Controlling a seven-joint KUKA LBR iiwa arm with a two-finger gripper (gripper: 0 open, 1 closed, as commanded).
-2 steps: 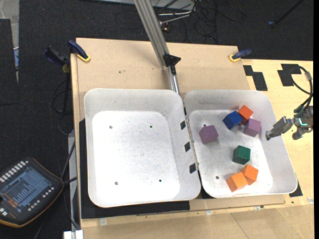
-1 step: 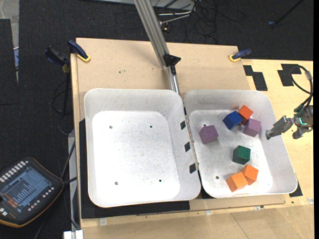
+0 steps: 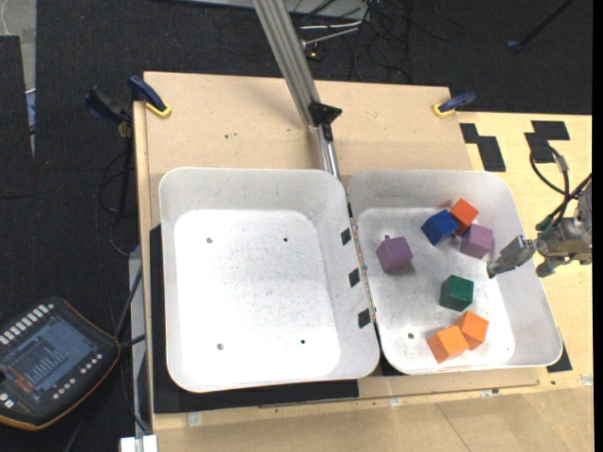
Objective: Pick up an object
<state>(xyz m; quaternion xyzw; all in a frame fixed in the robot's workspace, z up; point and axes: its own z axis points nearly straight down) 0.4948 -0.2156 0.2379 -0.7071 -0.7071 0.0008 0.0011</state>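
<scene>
The right bin (image 3: 528, 342) holds several small cubes. A purple cube (image 3: 394, 253) lies near its left wall. A blue cube (image 3: 438, 226), an orange cube (image 3: 464, 213) and a lilac cube (image 3: 477, 240) cluster at the back. A green cube (image 3: 456, 292) sits mid-bin, and two orange cubes (image 3: 448, 343) (image 3: 474, 328) touch near the front. My gripper (image 3: 529, 259) hangs over the bin's right rim, open, with nothing between its fingers. Its left finger (image 3: 509, 255) is just right of the lilac cube, apart from it.
The left bin (image 3: 179, 196) stands beside the right one on the wooden bench. A metal pole (image 3: 287, 50) slants down from the top to the gap between the bins. A teach pendant (image 3: 47, 356) lies at the lower left, off the bench.
</scene>
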